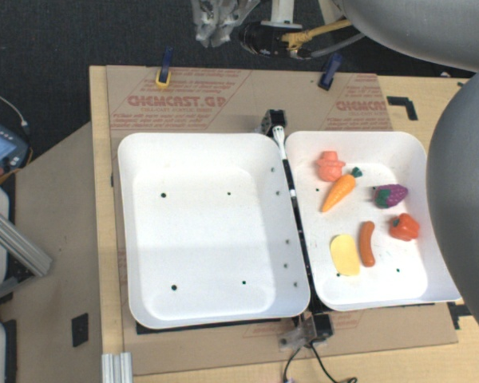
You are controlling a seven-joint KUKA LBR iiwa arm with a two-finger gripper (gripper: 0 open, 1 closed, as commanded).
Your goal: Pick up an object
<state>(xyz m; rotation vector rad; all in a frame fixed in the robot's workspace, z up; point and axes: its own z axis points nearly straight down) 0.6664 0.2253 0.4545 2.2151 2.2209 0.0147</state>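
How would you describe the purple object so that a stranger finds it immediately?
Look in the right white bin, toward its far right side. The purple object lies there, above the red pepper and right of the carrot. It alone is purple, with a green end.

Arm (431,14): smooth grey rounded casing, matte, no seams or screws visible on the big links. Gripper (215,18): translucent/clear-grey finger parts, blurry, under a pale metal mount. Just right of gripper: white cylindrical section, then a black ring-shaped part. Cables (323,30) beyond that: one yellowish-tan, one black, running toward the grey casing. Second grey link (463,198) sits well below and right of gripper, same plain finish. No markings legible.
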